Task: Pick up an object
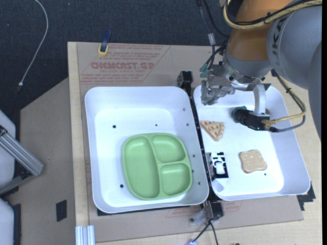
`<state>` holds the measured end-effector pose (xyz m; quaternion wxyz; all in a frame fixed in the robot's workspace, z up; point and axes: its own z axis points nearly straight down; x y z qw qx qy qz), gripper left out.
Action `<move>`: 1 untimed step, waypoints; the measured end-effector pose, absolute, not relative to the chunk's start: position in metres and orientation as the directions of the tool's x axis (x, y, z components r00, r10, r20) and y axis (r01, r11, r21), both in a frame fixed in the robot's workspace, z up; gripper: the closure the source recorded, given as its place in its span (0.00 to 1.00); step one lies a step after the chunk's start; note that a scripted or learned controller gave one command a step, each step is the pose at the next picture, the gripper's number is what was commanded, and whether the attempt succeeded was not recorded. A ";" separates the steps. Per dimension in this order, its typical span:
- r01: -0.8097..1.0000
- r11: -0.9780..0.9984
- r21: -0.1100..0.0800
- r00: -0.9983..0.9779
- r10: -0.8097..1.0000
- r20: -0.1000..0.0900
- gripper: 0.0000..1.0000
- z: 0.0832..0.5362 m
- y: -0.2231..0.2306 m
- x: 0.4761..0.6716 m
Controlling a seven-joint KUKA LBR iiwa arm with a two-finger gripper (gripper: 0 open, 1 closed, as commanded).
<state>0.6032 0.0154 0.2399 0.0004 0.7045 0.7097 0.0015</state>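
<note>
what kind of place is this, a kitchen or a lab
Most likely a robotics lab bench, not a kitchen: a robot arm reaches over two white bins taped to cardboard, with toy food like a pizza slice and loose cables.

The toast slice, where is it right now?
The toast slice lies flat in the right bin, toward its near edge, right of the waffle wedge and nearer the camera.

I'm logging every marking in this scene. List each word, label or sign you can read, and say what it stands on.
"CHEMCAST GP": red print on the brown protective sheet behind the left bin; the last letters are uncertain.
Smaller red lines above and below that print: too blurred to read.
Black-and-white tag at the right bin's left edge: a pattern, not legible text.
</note>
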 end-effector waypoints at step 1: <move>1.000 0.006 0.003 -0.006 1.000 0.002 1.00 0.231 0.066 0.624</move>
